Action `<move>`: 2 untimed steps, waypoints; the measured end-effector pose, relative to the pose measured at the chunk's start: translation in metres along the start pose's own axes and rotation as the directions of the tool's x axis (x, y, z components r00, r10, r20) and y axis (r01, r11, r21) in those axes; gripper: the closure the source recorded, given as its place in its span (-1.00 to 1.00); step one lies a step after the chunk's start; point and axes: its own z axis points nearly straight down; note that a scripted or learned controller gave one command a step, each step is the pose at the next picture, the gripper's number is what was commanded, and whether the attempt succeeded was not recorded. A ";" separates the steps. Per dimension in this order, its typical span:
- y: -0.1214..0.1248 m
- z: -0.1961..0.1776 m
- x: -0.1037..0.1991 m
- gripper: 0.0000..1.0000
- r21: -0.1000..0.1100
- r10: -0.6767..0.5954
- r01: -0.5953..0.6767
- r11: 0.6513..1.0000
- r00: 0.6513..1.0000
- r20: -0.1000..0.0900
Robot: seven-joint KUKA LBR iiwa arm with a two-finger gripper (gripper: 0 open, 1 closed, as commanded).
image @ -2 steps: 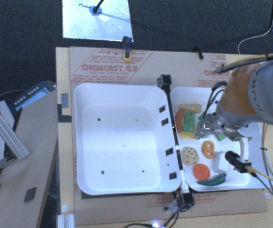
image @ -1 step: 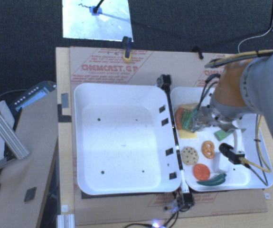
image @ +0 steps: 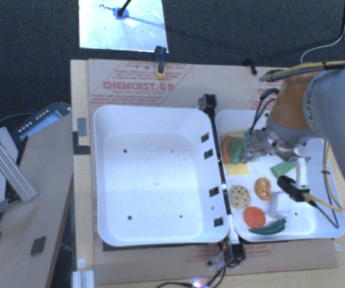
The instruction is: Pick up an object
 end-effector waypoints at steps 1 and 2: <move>0.000 -0.001 -0.001 -1.00 0.000 0.001 -0.001 1.000 1.000 0.002; 0.063 0.001 -0.051 -1.00 0.019 -0.003 0.003 1.000 1.000 -0.003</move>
